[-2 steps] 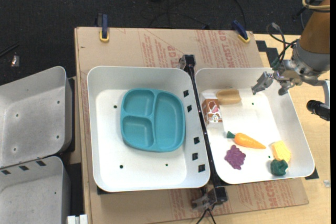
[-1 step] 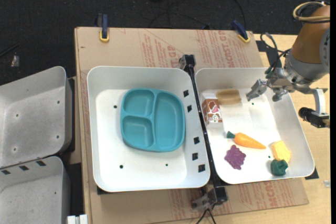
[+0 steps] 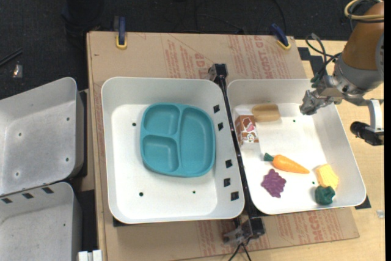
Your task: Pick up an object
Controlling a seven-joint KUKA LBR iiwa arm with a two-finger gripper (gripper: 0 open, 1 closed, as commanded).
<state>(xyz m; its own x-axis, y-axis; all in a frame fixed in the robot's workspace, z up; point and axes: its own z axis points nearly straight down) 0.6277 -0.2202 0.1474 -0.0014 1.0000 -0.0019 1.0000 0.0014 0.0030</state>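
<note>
On the table, two shallow white bins sit side by side: the left bin carries a teal divided plate lying flat near its middle, well apart from anything the arm might lift. Across the divider, the right bin holds the candidates for pickup: a small brown-and-white carton against the wall at 9 o'clock, a tan bread-like block just beside it toward 11 o'clock, an orange carrot near the centre, a purple bunch of grapes at 7 o'clock, and a yellow piece touching or nearly touching a green piece at 5 o'clock. The claw hangs at the bin's 1 o'clock edge, nothing seen between its fingers; how far they are spread cannot be told from this slanted view. The nearest target appears to be the tan block, to the claw's 9 o'clock. The risks, as judged from here: a descent this close to the rim could strike the bin's wall; a reach toward the block could nudge it into the carton rather than straddle it; and the yellow and green pair sit so close that a grab there might catch both or push one away.
</note>
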